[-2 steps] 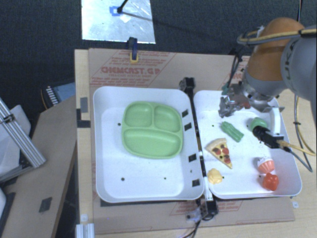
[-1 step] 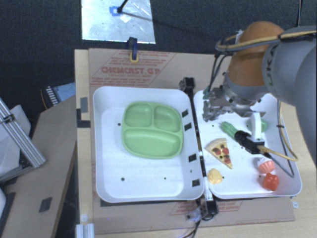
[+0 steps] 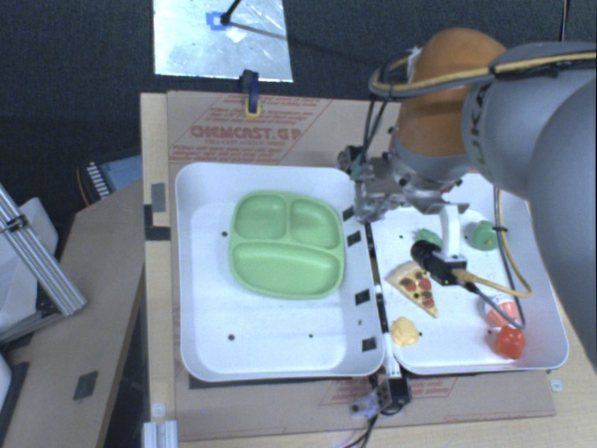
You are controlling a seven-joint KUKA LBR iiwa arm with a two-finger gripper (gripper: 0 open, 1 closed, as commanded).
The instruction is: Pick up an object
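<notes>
Finding the gripper (image 3: 369, 194) hanging low over the far end of the seam where the two white bins are meeting, right at the inner wall of the right bin (image 3: 552, 348). Not being able to tell how far open or shut, with the wrist above covering it; not making out anything held there either. Following the grey arm (image 3: 536, 110) up and off to the right, past the orange band (image 3: 448, 73).

Moving outward into the right bin: spotting a small green piece (image 3: 428, 236) near the gripper, and a larger green lump (image 3: 483, 237) further right. Seeing a pizza slice (image 3: 416, 287) lying flat toward the middle, close to the seam, with a small yellow lump (image 3: 404, 330) just nearer the front edge. Noting a round red fruit (image 3: 509, 343) sitting by the front right corner, touching or nearly touching a pinkish-orange piece (image 3: 497, 314) just behind it.

Crossing to the left bin (image 3: 187, 278): finding a green three-part plate (image 3: 284, 245) lying flat near its centre, well apart from the gripper.

Noticing printed cardboard (image 3: 252, 129) lying under both bins.
</notes>
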